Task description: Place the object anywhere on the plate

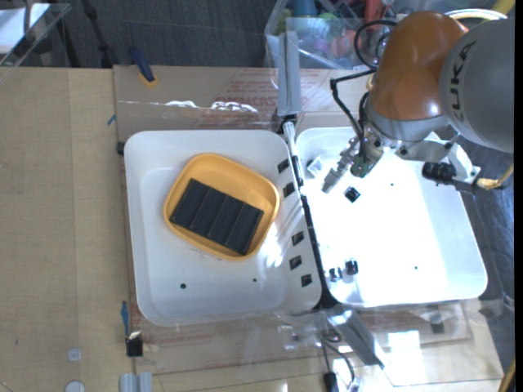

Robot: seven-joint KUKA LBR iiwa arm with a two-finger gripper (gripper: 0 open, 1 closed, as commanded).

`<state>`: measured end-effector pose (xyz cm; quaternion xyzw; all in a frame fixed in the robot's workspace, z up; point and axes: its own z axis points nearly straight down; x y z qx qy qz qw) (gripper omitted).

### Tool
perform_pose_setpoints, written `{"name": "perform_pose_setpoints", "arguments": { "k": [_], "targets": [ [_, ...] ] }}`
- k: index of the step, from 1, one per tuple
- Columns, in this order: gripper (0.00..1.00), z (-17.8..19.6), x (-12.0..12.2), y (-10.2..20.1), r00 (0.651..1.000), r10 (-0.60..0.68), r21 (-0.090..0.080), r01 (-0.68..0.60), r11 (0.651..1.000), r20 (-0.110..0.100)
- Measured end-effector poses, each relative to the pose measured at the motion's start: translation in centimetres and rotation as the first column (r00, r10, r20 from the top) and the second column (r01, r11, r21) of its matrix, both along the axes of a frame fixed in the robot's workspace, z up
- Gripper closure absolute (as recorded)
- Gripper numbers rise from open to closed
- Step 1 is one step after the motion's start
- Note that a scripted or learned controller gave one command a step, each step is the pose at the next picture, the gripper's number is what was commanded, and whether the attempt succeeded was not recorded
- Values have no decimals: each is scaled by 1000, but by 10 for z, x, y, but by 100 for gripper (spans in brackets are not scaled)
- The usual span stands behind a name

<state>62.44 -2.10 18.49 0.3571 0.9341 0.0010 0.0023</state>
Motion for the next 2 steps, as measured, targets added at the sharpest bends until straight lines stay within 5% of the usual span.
{"name": "perform_pose_setpoints", "arguments": {
  "k": [1,2],
  "targets": [
    [100,0,32,53,993,119,0,-119,993,0],
    [100,0,6,75,983,181,1,-181,983,-5]
  ]
}}
